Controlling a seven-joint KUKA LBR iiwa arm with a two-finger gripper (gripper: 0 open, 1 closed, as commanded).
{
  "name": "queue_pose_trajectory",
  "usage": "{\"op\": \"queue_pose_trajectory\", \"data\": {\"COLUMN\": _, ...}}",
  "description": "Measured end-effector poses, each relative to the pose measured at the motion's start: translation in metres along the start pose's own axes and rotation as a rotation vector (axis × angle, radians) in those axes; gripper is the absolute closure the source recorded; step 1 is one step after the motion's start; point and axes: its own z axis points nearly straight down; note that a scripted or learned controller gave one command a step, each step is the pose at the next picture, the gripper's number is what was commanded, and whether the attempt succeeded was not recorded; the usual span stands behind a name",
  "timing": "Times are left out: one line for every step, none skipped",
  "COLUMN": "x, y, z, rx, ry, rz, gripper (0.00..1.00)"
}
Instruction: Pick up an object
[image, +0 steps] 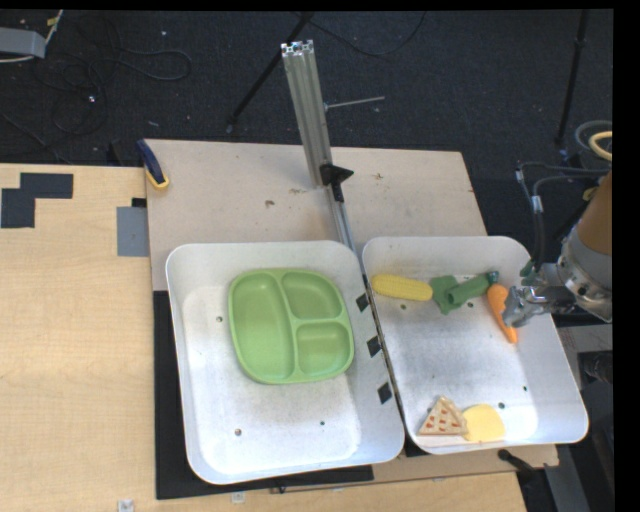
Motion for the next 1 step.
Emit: {"op": "queue_pose_trajectory", "data": {"x": 0.0491, "y": 0.0127, "z": 0.0075, "rx": 0.004, "ry": 0.004, "rz": -0.003, "gripper": 1.00}}
